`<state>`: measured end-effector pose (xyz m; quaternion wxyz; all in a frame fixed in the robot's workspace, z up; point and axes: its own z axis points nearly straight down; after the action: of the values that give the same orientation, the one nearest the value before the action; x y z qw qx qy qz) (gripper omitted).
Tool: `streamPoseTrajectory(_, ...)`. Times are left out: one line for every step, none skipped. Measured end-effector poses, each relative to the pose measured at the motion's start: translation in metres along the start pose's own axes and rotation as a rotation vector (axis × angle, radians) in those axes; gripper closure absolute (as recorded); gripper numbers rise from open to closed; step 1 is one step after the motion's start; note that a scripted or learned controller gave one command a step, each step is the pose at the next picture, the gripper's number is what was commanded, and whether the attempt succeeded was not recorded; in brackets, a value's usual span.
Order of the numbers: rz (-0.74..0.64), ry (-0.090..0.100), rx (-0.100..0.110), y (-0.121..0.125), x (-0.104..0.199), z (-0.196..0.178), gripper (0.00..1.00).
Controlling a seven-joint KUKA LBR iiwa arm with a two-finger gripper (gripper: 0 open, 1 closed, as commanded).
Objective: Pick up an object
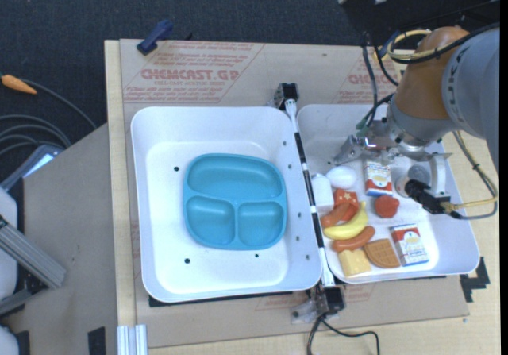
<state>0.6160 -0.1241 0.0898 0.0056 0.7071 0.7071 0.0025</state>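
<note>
Left bin [151, 187] holds a blue divided plate [235, 201], lying flat near the centre, three compartments up. Right bin [464, 246] carries the toy food, bunched toward its near left corner — a white egg [343, 177] at the top, a red pepper [344, 204] under it, then a yellow banana [349, 226], a sausage [354, 239] touching the banana's lower edge, a yellow cheese block [354, 263] and a brown waffle [383, 254] side by side. Right of these: a small upright carton [378, 178], a red tomato [386, 206] just below it, a second carton [409, 244] lying flat. Arm comes in from the right, gripper [367, 142] low over the bin's far part, just above the egg and upright carton — nothing seen between its fingers; whether they are apart or together cannot be told.
</note>
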Motion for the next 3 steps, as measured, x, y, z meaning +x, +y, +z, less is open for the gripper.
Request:
streamPoseTrajectory(0.0,-0.001,-0.003,-0.067,0.003,0.0,0.0)
streamPoseTrajectory(-0.001,0.005,0.01,0.043,0.024,0.005,0.0)
streamPoseTrajectory(0.001,0.005,0.013,-0.036,0.017,0.005,0.0)
